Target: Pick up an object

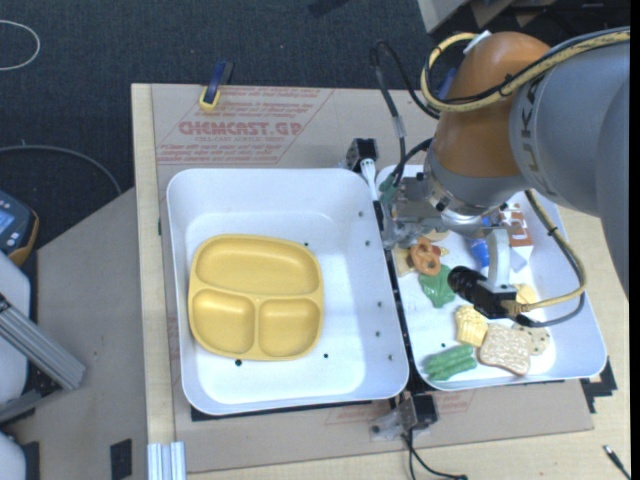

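Two white bins sit side by side on the cardboard-covered surface (150, 268), and the grey arm (575, 118) with its orange band comes in over the right bin (572, 340). The pincer (412, 224) hangs low at that bin's far left corner, close against the wall it shares with the left bin (340, 218). From where I stand the wrist blocks it, so I cannot tell whether it is apart or together, and I can't see anything caught in it.

All the loose toy food lies in the right bin. A brown pretzel (428, 256) sits just on the near side of the pincer, by the left wall. A dark green piece (437, 290) lies right next to the pretzel, a little nearer the front edge. A small blue piece (480, 251) lies toward the middle of the bin, half under the arm. Along the front edge, a yellow knobbly piece (470, 324) touches a slice of toast (506, 349), and a light green pod (449, 362) rests at the front left corner.

The left bin holds a yellow divided plate (257, 296) with three compartments, lying flat toward the bin's left side. Red print (240, 128) shows on the cardboard beyond the bins, and a blue and yellow clip (213, 86) sits at the cardboard's far edge
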